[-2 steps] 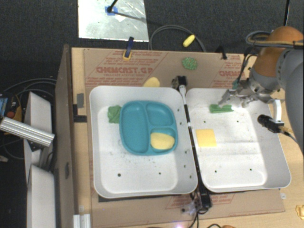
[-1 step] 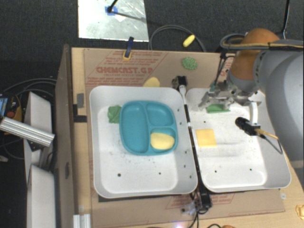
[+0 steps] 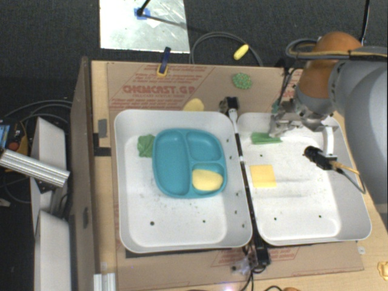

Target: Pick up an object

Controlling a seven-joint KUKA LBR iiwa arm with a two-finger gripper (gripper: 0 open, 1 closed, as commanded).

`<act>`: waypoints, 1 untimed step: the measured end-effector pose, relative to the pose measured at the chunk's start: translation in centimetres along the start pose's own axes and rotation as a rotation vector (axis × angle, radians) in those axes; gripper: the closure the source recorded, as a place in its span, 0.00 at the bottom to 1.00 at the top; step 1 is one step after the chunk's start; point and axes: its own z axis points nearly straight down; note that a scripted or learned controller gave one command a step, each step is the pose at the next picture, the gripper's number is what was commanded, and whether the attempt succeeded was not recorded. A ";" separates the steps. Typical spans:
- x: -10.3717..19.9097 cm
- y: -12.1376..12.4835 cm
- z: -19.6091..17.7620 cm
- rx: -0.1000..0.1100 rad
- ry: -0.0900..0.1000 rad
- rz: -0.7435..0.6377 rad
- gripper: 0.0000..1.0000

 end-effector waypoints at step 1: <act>-2.8 -0.5 -6.8 0.003 0.001 0.008 1.00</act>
